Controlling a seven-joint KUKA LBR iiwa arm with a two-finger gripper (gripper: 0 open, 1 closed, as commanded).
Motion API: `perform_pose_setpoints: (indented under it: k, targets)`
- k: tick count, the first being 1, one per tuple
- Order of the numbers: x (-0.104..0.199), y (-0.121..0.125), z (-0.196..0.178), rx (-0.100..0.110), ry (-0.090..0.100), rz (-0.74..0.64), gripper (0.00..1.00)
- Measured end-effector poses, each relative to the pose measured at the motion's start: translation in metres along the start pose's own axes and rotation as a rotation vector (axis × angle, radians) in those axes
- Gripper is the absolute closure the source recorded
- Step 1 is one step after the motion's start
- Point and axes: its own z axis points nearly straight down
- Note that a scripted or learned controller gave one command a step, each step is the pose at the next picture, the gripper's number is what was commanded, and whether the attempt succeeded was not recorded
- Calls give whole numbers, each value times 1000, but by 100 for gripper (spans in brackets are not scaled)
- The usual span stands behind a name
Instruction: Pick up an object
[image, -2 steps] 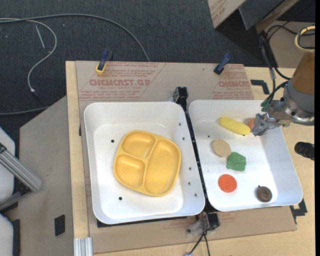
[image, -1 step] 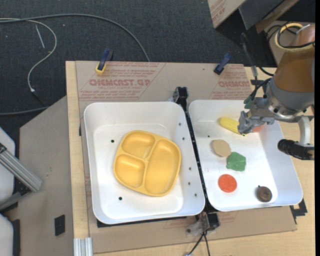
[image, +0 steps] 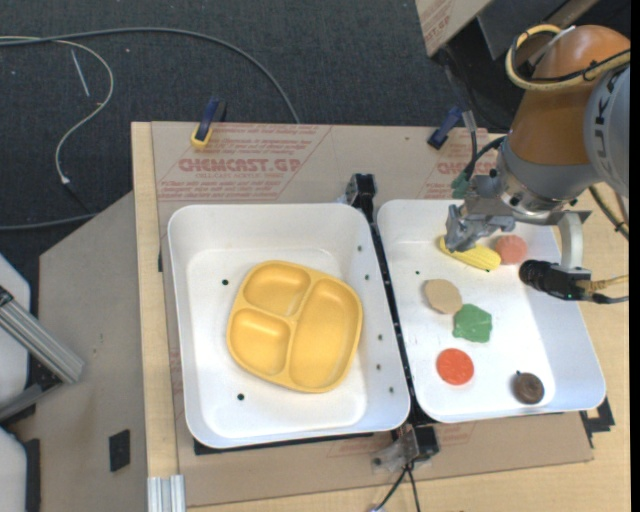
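A: Yellow, long and a little curved — this is the yellow piece (image: 472, 257), perhaps a toy corn or banana. It lies in the right bin (image: 570, 345), near the far left part of its floor, and the gripper (image: 463, 234) is directly over its left end.

B: Does the gripper have hold of it?

A: I cannot tell. The wrist hides the tips, so how the jaws stand — apart or together — is not visible, and I see nothing clearly between them.

B: Which way does the piece lie from the jaws?

A: Its long axis runs from the upper left to the lower right in the camera view. The left end is under the gripper and the right end comes out toward the pink piece (image: 511, 248), which lies just beside it. In my judgement a grasp should close across the short width, so the jaws must stand crosswise to this axis and nearer the middle of the piece.

B: And the other things?

A: A tan piece (image: 441, 296) and a green piece (image: 473, 324) lie nearer the camera, touching or almost touching. Then a red disc (image: 455, 366) and a dark brown piece (image: 528, 386) sit near the front edge, well apart from the gripper. The left bin (image: 200, 240) holds a yellow divided plate (image: 295, 325).
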Motion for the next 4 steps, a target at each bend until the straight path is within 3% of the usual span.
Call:
perform_pose_setpoints:
  k: [2, 3, 4]
  targets:
    - [92, 39, 8, 1, 1, -2, 100]
    - [153, 55, 5, 0, 1, -2, 100]
    - [149, 54, 5, 2, 0, 2, 0]
